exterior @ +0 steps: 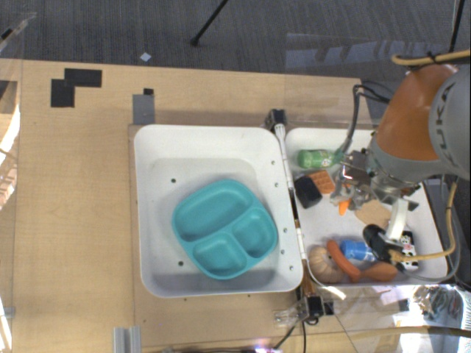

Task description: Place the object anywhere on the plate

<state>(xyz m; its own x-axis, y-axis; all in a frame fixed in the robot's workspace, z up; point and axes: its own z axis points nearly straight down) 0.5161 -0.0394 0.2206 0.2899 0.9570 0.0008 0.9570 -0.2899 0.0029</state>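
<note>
A teal divided plate [223,229] lies in the left bin [154,153], tilted toward the front right, with nothing on it. My gripper [353,184] hangs low over the middle of the right bin [439,265], well to the right of the plate. It sits above a small orange carrot-like piece [343,208] and beside an orange waffle-like square [321,181]. The wrist and its cabling hide what lies directly beneath it.
The right bin also holds a green bottle [315,157], a black block [307,191], a tan flat piece [373,212], a blue item [358,251], a brown sausage [352,262], a round bread roll [321,259] and a black-and-white toy [401,245]. A metal divider [288,182] separates the bins.
</note>
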